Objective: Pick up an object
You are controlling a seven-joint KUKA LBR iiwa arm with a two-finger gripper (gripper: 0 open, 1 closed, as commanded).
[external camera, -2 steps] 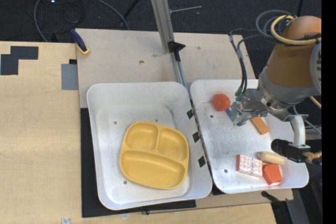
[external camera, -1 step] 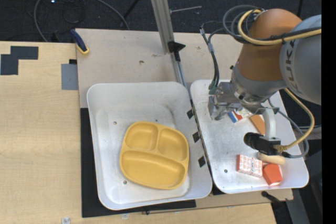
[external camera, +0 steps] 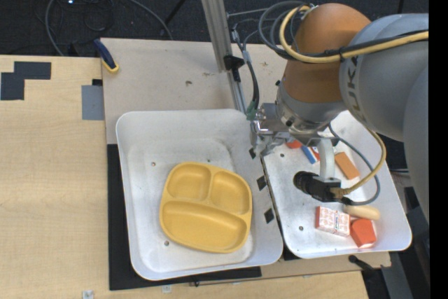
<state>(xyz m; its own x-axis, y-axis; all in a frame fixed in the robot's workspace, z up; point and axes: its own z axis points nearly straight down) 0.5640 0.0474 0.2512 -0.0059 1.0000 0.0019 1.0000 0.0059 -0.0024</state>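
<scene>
Two shallow white bins share the table (external camera: 49,185), and in the left bin (external camera: 133,150) a glossy yellow divided tray (external camera: 206,206) of moulded plastic lies flat, its three compartments round-cornered and, I judge, too broad for an easy pinch. My end effector (external camera: 269,140) hangs low over the seam between the bins; I cannot tell how far open it is, and I see nothing in its hold. In the right bin (external camera: 294,220) lie a flat orange block (external camera: 346,166), a red-and-white carton (external camera: 332,220) and a red-orange block (external camera: 362,232), small, boxy, likelier picks.
</scene>
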